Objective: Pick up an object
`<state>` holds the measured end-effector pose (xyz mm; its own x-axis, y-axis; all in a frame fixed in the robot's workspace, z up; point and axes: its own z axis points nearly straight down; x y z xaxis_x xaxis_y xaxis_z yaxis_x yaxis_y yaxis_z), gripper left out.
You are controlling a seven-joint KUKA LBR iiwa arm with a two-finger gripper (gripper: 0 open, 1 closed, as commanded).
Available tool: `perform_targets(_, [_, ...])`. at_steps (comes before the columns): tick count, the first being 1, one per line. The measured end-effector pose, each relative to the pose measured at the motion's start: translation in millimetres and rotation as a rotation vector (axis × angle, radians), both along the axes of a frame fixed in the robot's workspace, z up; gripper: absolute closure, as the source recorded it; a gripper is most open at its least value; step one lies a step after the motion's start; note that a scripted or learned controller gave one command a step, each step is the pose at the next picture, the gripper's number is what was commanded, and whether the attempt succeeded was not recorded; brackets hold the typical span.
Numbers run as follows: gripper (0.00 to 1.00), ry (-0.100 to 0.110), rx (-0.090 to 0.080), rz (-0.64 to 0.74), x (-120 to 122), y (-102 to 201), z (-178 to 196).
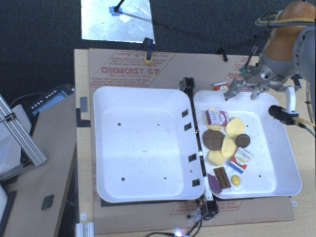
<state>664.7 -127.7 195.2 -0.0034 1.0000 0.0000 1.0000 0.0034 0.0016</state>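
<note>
From the overhead camera, the hand (243,89) hangs open and holding nothing over the far rim of the right bin (281,147), while the snacks, a purple packet (216,117) nearest, then yellow pieces (235,127) and brown cookies (214,139), lie in that bin just in front of it.

Floor (39,14): dark blue-grey carpet, fills top & left of view. Shiny silver sheet (117,13) lies on it at top, w/ bit of blue tape and a thin black rod crossing. Bench (84,68): pale wood, cardboard sheet (133,65) w/ red print laid on top. Yellow-and-blue clamp (147,51) at cardboard's far edge. Left: second wood surface (49,147), aluminium rail (17,132) slanting, grey keypad device (52,97) nr it. Light even, glare on the silver sheet.
</note>
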Motion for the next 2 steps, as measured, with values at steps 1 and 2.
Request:
perform_targets(1, [0.00, 0.003, -0.002, -0.008, -46, -54, -113])
perform_targets(2, [1.00, -0.009, -0.006, -0.001, -42, -52, -96])
